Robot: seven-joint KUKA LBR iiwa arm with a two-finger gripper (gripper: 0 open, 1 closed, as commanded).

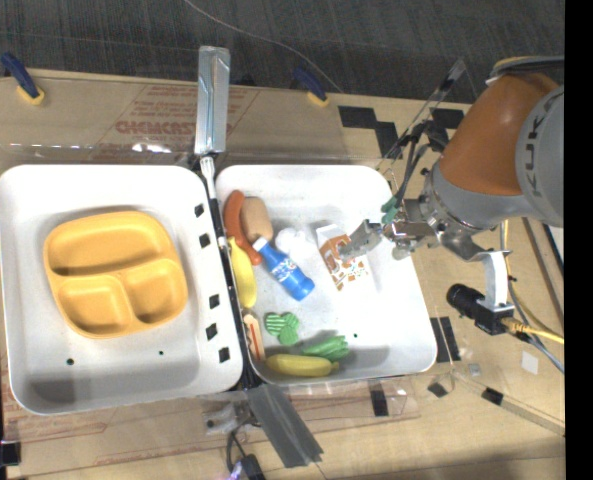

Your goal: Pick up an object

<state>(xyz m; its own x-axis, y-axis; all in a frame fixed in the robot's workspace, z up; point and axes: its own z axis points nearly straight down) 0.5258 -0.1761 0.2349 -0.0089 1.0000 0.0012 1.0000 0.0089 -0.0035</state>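
**Gripper Low Over the Right Bin, Nothing Lifted Yet**

While the arm [496,158] reaches in from the right of the camera view, its gripper [361,240] hangs over the right bin [401,313], just beside a small white-and-orange packet [342,256] lying on the bin floor. Whether the fingers are apart, together or clamped on the packet cannot be told; they are too small and dark against the card, and nothing is clearly seen between them.

Taking the packet as the landmark, a blue bottle with a white cap [284,271] lies near it on the left. Farther left, along the bin's wall, sit a hot dog [246,220] and a yellow banana-like piece [242,276]. Below the packet, toward the near wall, are a green toy [282,326], a green pepper-like piece [326,347] and a banana [298,365]. Well apart to the left, the left bin [16,298] bears a yellow divided tray [116,271].

By my reading the approach is made, while the grasp and lift remain to be done.
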